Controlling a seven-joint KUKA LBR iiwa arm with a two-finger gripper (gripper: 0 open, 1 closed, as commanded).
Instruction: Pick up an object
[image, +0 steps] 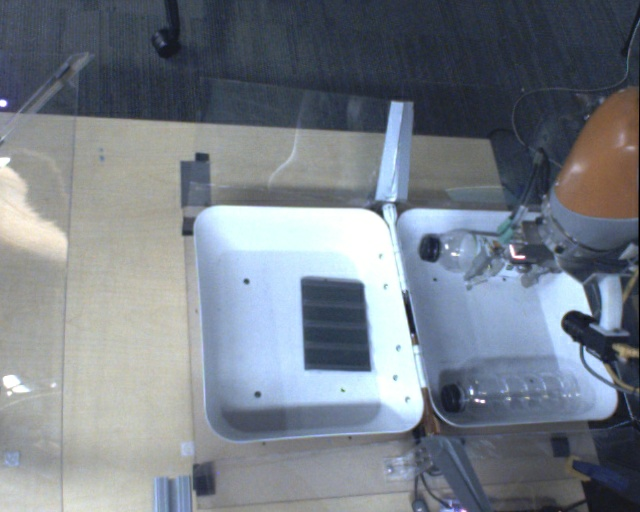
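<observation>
Claw grip impossible to tell, poised at three o'clock of clear bottle, likely for grasping.

2 clear bottles lying in right bin.
</observation>
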